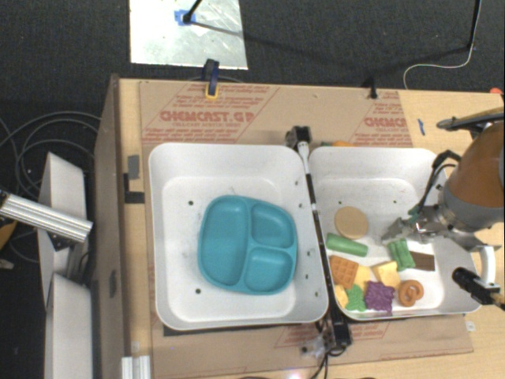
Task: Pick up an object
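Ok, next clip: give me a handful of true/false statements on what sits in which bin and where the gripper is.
1. The blue divided plate lies in the left bin. True.
2. The gripper is over the left bin. False: it is low in the right bin, near the green block.
3. The toy foods are piled along the right bin's near edge. True.
4. The purple piece lies on the plate. False: it is in the right bin, beside the brown ring.
5. The tan disc lies farther from the camera than the waffle piece. True.
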